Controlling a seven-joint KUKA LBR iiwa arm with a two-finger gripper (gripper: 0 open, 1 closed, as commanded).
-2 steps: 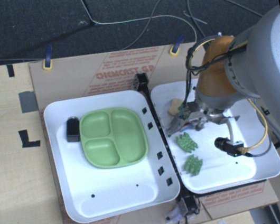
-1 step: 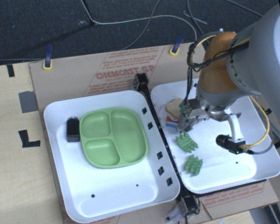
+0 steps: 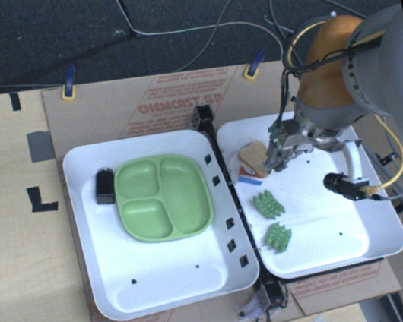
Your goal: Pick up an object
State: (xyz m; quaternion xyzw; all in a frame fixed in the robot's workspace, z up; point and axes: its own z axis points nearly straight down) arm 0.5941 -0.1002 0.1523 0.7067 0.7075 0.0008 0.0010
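My gripper [image 3: 276, 157] hangs low over the upper left part of the right bin [image 3: 331, 241]. Its fingertips are just right of a tan, bread-like piece [image 3: 250, 158] that lies on a small red and blue item [image 3: 248, 180]. Nothing can be seen between the fingers. Two green knobbly toys lie below in the same bin, one [image 3: 268, 204] near the middle left and one [image 3: 278, 237] further toward the front. In the left bin [image 3: 161, 279] lies a green divided plate [image 3: 164, 197], with a small black block [image 3: 104, 186] at its left.
A black divider strip [image 3: 222, 191] runs between the two bins. A black cable plug [image 3: 342, 185] and yellow cables hang from the arm over the right bin's right side. Blue and yellow clamps [image 3: 253, 68] hold the cardboard sheet at the back.
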